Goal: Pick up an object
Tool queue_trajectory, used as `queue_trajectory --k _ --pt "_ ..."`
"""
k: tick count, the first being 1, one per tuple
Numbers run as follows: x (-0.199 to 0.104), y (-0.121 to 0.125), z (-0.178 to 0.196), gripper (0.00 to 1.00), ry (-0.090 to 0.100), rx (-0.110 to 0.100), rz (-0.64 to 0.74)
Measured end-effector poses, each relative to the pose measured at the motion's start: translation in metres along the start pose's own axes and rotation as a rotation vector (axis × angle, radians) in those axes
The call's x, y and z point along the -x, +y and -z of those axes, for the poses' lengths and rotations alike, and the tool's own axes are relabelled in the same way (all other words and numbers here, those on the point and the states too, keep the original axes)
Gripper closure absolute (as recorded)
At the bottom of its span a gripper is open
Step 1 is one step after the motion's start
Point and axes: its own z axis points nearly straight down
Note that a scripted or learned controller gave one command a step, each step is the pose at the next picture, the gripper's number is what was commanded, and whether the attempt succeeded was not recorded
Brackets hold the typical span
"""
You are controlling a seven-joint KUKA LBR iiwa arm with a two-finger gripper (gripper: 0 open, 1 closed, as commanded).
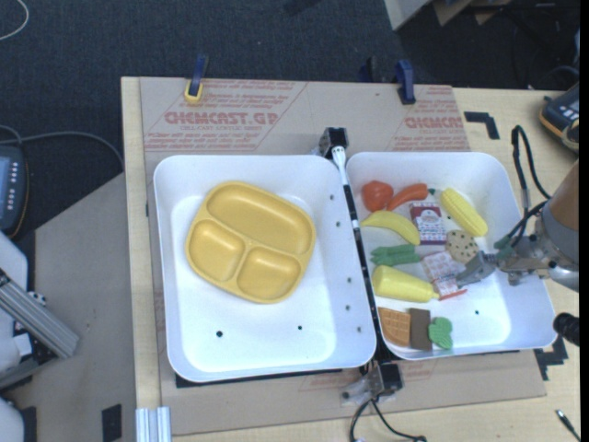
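Note:
The right white bin holds several toy foods: a red tomato, an orange carrot, a corn cob, a banana, a red-and-white packet, a speckled cookie, a green pod, a yellow block and a pale sachet. My gripper reaches in low from the right, its tip right beside the sachet and just below the cookie. I see nothing lifted off the bin floor.
A waffle piece, a brown bar and a green lump lie at the right bin's front. The left bin holds a yellow divided plate. Black cables hang at the right.

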Motion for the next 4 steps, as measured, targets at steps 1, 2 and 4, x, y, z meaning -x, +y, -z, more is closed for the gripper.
queue_trajectory --k 1,2,4 --pt "-0.005 0.000 -0.063 0.00 0.000 0.001 0.000" --pt "-0.006 -0.001 -0.068 0.00 -0.001 0.003 -0.001" --pt "-0.013 -0.006 -0.008 1.00 -0.006 0.011 0.001"
